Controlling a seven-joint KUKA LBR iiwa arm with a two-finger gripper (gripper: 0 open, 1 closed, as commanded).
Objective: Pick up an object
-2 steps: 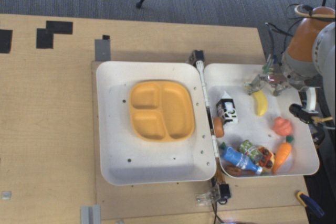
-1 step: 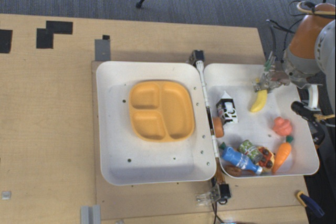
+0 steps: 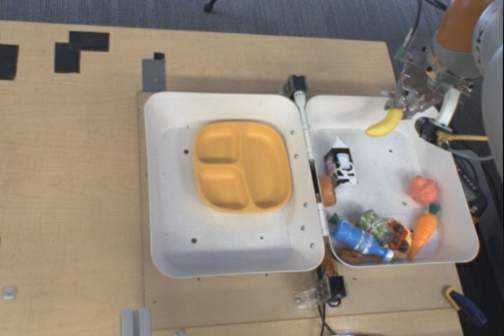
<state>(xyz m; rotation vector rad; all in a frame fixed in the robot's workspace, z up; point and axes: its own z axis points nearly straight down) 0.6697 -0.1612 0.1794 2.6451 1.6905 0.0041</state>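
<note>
Pinching curved yellow banana [image 3: 385, 123] by upper tip: metal gripper [image 3: 405, 100], over smooth white right bin [image 3: 465, 236].

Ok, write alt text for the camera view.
A grey robot arm's gripper holds a yellow toy banana above the right white bin, which contains a toy carrot, blue bottle and other toys. The left white bin holds an orange divided plate.

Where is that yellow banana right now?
The banana hangs over the right bin's far edge, just below the gripper, well away from the carrot at the near side.
</note>
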